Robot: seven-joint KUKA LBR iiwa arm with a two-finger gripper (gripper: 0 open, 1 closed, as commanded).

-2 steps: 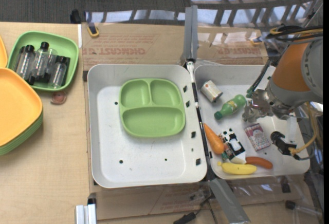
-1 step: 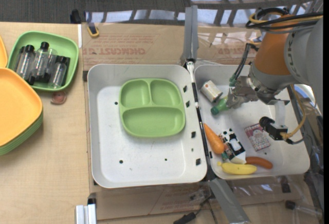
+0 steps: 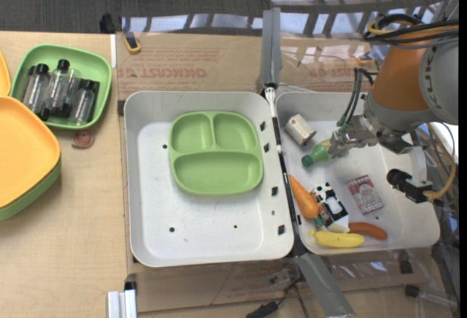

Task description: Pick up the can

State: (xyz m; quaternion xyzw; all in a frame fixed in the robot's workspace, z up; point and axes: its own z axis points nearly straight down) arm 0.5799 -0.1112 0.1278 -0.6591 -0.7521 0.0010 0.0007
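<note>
The gripper (image 3: pixel 343 145) hangs low over the right bin (image 3: pixel 408 236), and from where I stand I cannot tell how it is set, because the wrist and cabling crowd the view of it. Just beside it, on the side away from the arm, lies a green bottle (image 3: pixel 315 157) on its side, close enough that it may be touching. A little beyond that and further up the bin rests the can (image 3: pixel 299 128), a small pale cylinder tipped over with one end toward the bin's wall. It sits near the gripper but apart from it, nothing gripping it. On the near side of the gripper lie a pink packet (image 3: pixel 365 194), a small black-and-white object (image 3: pixel 332 204), a carrot (image 3: pixel 304 196), a banana (image 3: pixel 338 239) and a red pepper-like piece (image 3: pixel 367 230). Further off, the left bin (image 3: pixel 146 236) carries a green divided plate (image 3: pixel 215 152). My worry is the bottle: it stands between the gripper and the can, so a descent here would likely land on the bottle or knock it into the can. The can, lying on its side, looks apt to roll away toward the wall if nudged, and a grasp across its rounded flank could slip.
</note>
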